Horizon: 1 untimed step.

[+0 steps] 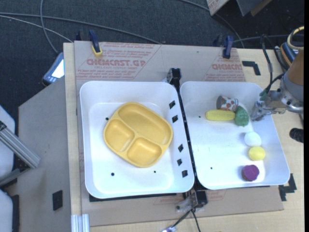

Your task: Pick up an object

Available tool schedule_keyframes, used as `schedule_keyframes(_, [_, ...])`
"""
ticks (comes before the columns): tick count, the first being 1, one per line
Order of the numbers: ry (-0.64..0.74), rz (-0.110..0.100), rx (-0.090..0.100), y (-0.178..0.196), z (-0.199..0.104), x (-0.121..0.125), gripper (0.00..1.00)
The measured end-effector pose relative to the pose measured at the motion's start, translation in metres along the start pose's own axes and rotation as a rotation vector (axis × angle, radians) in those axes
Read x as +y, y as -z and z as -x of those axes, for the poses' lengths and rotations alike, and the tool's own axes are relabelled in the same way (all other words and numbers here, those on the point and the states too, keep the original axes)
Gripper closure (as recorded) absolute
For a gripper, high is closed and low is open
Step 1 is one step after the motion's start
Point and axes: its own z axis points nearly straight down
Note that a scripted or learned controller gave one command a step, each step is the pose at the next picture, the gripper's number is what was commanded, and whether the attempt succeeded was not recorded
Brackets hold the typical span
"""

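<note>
Green lumpy toy (241, 116) lies unlifted in the right white bin (227, 178), the hand (259, 111) just beside it, its grip unreadable.

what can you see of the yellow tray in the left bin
The yellow tray is a matte, plastic-looking plate with rounded corners and three sunken compartments: one large along its upper side and two smaller ones below, split by raised ridges. It lies flat, open side up, turned at a slant to the walls of the left bin, near that bin's middle. Nothing sits in its compartments, and it touches only the bin floor. Small black marks on the floor lie around it, apart from it.
</note>
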Motion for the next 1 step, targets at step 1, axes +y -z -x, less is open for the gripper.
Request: schedule_keyframes(1, [0.002,-0.002,0.001,0.0448,-0.0014,0.006,1.0])
